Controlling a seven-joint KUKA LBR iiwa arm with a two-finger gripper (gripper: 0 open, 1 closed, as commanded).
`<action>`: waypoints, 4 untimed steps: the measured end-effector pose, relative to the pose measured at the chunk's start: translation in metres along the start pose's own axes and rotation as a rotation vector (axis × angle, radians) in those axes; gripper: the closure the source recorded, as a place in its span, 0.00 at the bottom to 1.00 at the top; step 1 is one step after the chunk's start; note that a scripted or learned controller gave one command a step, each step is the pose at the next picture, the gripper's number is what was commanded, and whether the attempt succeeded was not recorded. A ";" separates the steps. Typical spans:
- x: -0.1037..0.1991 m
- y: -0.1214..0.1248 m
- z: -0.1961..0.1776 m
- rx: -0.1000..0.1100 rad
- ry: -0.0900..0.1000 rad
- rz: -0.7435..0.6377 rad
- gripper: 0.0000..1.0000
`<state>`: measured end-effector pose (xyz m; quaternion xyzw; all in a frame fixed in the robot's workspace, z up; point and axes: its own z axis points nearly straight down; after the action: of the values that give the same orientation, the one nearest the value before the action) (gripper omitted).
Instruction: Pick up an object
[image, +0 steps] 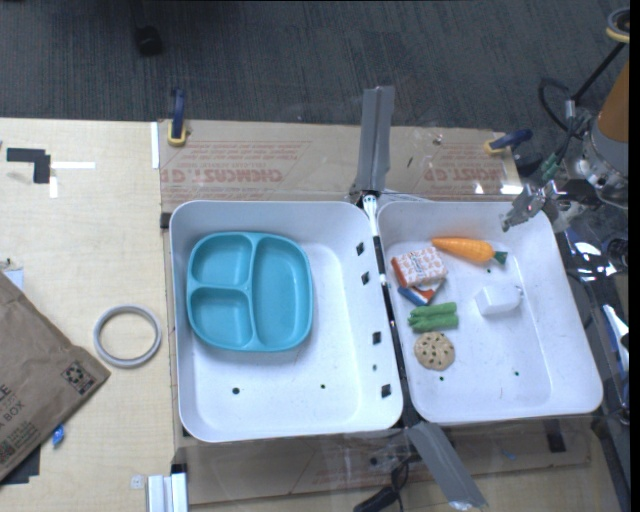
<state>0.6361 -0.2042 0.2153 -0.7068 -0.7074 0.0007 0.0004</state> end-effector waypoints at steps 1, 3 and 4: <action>0.012 0.029 0.113 -0.018 -0.002 -0.017 0.00; 0.044 0.003 0.115 0.005 0.000 -0.098 1.00; -0.002 -0.011 0.122 -0.002 -0.001 -0.283 1.00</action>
<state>0.6244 -0.2065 0.0928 -0.5999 -0.8001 0.0001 -0.0007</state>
